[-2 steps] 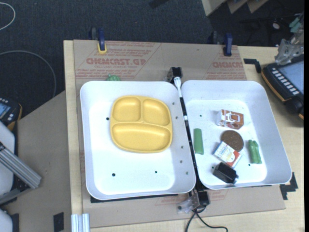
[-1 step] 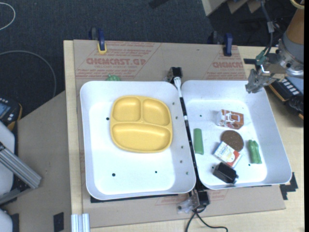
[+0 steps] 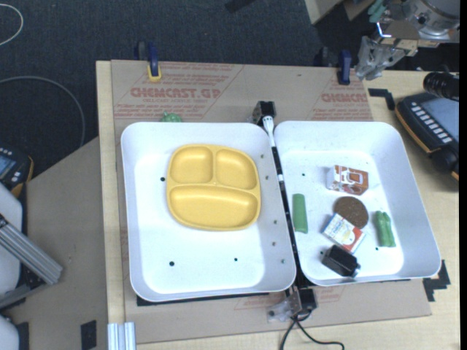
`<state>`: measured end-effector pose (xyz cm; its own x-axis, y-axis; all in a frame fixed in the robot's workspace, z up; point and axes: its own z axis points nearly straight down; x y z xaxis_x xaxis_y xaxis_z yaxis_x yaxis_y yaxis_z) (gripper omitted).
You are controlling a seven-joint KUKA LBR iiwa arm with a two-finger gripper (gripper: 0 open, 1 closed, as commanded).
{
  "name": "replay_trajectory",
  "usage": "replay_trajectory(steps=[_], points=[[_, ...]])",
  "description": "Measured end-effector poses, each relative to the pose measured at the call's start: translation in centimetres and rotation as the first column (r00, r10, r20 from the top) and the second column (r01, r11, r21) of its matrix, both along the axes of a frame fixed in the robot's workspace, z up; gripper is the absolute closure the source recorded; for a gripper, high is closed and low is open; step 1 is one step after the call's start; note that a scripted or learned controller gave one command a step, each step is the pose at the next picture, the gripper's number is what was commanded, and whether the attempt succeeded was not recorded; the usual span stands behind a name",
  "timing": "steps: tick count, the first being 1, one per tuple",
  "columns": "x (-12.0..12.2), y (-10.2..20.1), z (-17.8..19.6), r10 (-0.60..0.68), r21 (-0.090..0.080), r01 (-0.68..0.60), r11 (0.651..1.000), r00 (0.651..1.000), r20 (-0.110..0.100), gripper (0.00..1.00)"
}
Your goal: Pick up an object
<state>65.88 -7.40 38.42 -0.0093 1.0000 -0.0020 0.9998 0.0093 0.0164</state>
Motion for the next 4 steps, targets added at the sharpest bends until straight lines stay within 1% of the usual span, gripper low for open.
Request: replay_trajectory(steps=[1, 2, 3, 4], points=[[-1.0, 11.9, -5.0, 0.003, 0.006, -0.003, 1.0, 1.0, -0.022, 1.0], [-7.4, 19.4, -13.7, -0.004, 0.003, 0.004, 1.0, 1.0, -0.027, 1.0], [-14.1, 22.3, 4.3, -0.003, 0.008, 0.003, 1.0, 1.0, -0.004, 1.0], [-15.1, 23.4, -2.9, -0.008, 0.0, 0.008, 1.0, 1.0, -0.025, 1.0]])
